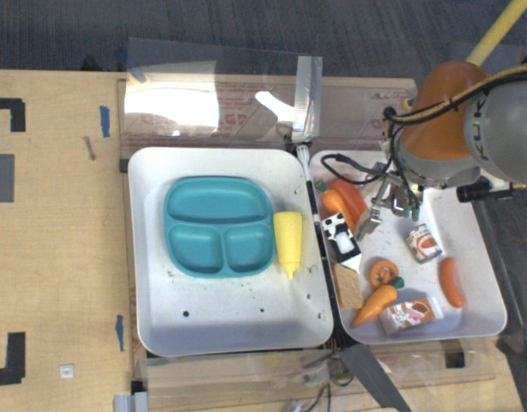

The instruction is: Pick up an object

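1. Your arm (469, 118) comes in from the right side, grey body with the orange band sitting over the far corner of the right bin (482, 269).
2. The gripper (379, 209) hangs over the upper left part of that right bin, just beside the orange pepper-looking thing (345, 202). Honestly you can't tell from this angle if the jaws are open or closed, the cables and fingers blur together. Nothing visibly sits between them.
3. Stuff you could grab in the right bin: the black-and-white cow toy (339, 233) just below the pepper thing, along the left wall; a slice of brown bread (348, 287) under that; a small orange pumpkin-like item (383, 272) near the middle; a carrot (374, 305) lying at a slant near the front.
4. Also in there: a little white-and-red carton (423, 244) right of the gripper, a second carton-like box (408, 312) touching the carrot's top end, and a red sausage (451, 281) near the right wall.
5. The left bin (160, 316) holds a teal divided plate (219, 225) and a yellow mustard-style bottle (288, 241) lying just beside the plate's right edge, nozzle toward the front.
6. Both bins sit side by side on the brown bench (49, 256).
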`<action>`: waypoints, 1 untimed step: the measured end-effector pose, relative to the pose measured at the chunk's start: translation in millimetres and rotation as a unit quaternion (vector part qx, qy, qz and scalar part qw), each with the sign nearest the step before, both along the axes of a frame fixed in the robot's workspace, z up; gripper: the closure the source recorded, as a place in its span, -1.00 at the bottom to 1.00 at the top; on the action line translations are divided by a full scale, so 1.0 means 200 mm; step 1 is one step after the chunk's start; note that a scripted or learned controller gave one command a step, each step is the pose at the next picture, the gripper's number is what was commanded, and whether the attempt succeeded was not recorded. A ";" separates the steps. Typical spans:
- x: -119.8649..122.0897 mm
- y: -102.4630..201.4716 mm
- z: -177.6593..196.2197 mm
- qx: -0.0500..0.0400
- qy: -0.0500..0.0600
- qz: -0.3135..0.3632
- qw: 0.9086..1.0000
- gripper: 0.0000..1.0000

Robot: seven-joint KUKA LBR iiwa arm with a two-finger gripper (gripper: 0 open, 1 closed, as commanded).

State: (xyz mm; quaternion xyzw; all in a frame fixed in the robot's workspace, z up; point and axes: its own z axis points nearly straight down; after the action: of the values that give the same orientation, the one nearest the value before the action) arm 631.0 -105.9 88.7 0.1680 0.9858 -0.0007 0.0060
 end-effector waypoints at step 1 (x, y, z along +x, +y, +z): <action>0.04 0.05 0.00 0.000 0.000 -0.133 0.991 -1.00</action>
State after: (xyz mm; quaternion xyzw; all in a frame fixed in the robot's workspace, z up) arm 640.0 -95.6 88.4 0.2971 0.9548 -0.0012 0.0059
